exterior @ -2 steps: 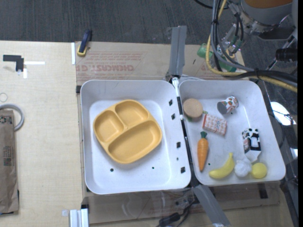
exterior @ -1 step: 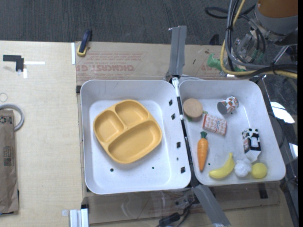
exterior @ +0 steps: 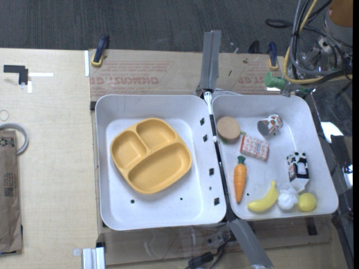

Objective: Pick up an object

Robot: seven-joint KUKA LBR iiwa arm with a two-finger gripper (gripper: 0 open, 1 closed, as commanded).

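The right bin (exterior: 314, 122) holds several small items: a round brown cookie (exterior: 228, 128), a tipped can (exterior: 270, 124), a red-and-white packet (exterior: 254, 147), a carrot (exterior: 240, 177), a banana (exterior: 264, 198), a black-and-white carton (exterior: 298, 166), a white crumpled lump (exterior: 286, 200) and a yellow lemon (exterior: 307, 202). A yellow divided plate (exterior: 150, 155) lies in the left bin (exterior: 106, 150). At the top right corner, above and behind the right bin, part of the arm (exterior: 339, 7) with its orange band and cables shows; its gripper is out of the frame.
A grey divider post (exterior: 211, 60) rises between the bins at the back. Blue clamps (exterior: 100, 50) hold cardboard behind the bins. A brown paper bag (exterior: 8, 189) lies on the wooden bench at far left.
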